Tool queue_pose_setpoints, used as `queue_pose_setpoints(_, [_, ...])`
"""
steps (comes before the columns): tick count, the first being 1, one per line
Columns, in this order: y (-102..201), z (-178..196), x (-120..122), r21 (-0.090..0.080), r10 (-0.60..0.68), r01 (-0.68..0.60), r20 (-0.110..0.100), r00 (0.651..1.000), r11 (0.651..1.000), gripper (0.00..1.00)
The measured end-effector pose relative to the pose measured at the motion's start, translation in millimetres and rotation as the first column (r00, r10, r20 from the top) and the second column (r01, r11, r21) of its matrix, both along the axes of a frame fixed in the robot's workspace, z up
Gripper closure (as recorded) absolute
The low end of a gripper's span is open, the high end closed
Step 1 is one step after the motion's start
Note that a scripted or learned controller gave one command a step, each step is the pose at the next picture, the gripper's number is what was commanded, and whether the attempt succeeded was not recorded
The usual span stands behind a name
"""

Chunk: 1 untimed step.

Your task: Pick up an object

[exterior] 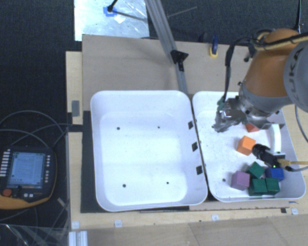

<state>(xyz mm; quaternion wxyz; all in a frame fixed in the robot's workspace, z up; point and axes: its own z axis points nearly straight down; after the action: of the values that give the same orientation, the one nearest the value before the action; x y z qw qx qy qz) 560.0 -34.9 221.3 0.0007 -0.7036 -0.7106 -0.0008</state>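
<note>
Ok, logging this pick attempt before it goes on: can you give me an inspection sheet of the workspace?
Surface: bench bearing left bin and right bin.
Job's things: orange block, purple block, green blocks and blue block in right bin's near corner.
Clutter: nothing seen.
Gripper: gripper over right bin, nothing visibly held.
Cables: cable along arm.
Surroundings: teach pendant on floor.

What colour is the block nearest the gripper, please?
Orange block, seen in the camera view, below the gripper.
</note>
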Motion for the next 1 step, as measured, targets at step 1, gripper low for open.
queue_pose_setpoints(1, [46.4,11.4,-11.8,0.001,0.001,-0.001,0.002,1.0,1.0,1.0])
